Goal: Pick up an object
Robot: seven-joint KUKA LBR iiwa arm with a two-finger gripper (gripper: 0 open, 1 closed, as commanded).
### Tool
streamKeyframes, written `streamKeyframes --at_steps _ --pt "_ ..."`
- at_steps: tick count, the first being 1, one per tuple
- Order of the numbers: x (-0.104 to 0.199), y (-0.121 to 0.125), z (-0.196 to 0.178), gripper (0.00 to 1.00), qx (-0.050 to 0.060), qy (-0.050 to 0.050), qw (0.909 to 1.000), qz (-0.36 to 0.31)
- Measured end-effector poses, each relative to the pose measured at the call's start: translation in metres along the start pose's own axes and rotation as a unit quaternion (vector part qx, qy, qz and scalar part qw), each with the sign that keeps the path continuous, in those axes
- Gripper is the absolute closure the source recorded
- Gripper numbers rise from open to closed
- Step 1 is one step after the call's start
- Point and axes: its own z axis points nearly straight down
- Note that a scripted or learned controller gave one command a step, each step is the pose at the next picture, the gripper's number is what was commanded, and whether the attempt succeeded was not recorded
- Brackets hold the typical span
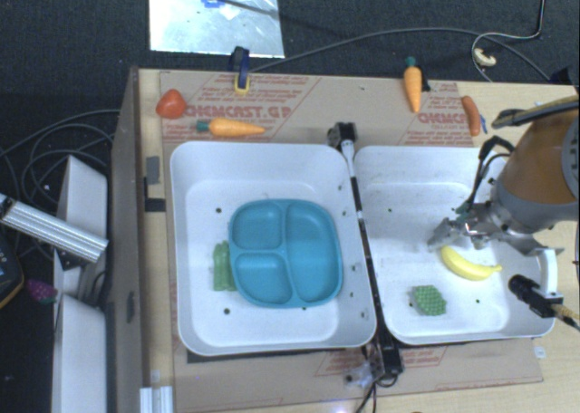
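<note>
Yellow marks your nearest target: a banana [469, 264] lies in the right bin [399, 176], toward its 4 o'clock corner. Your tool [450, 232] hangs in that same bin, just beside the banana at its 10 o'clock end; whether it touches the fruit cannot be told, and nothing shows between its tips. Whether the tool is spread or pressed together cannot be told either. A green knobbly block [428, 301] sits near the banana at its 7 o'clock. In the left bin [195, 176] you see a blue divided plate [285, 253] at the centre, with a green piece [222, 267] touching its 9 o'clock edge. On the desk [299, 101] beyond the bins lie a tomato [170, 104], one carrot [230, 128] at 11 o'clock and another carrot [413, 87] at 1 o'clock.
</note>
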Motion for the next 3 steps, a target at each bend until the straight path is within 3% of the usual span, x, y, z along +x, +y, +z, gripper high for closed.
streamKeyframes --at_steps 1,2,3 --pt "-0.007 -0.025 0.009 0.0 -0.001 0.0 1.0 0.0" --pt "-0.007 -0.024 -0.002 1.0 -0.002 -0.001 1.0 0.0" --pt "0.038 0.005 -0.1 1.0 -0.003 0.0 1.0 -0.002"
